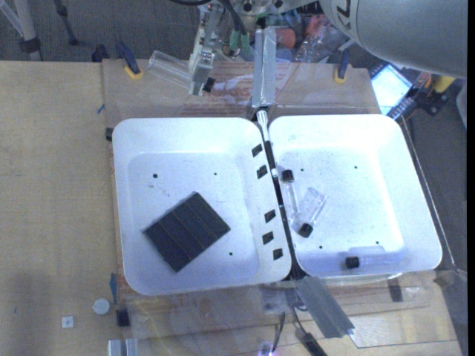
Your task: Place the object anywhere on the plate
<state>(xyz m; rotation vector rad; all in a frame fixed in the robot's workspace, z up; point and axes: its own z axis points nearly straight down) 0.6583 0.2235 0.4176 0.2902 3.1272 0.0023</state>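
A dark grey square plate (187,231) lies turned at an angle in the left bin (133,147). Close to the right bin's (415,199) left wall rests a clear plastic object (306,205) with black caps at its ends. A second clear piece with a black cap (353,261) lies at that bin's front edge. My gripper (231,76) hangs above the back rim where the bins meet, far from both the plate and the clear objects. Its two fingers (263,69) stand well apart, open, with nothing between them.
A divider with black tabs (267,199) runs between the bins. Clear sheeting and clamps (132,68) line the bench behind the bins. The grey arm (401,13) fills the top right. Small loose bits (100,305) lie on the wooden bench at front left.
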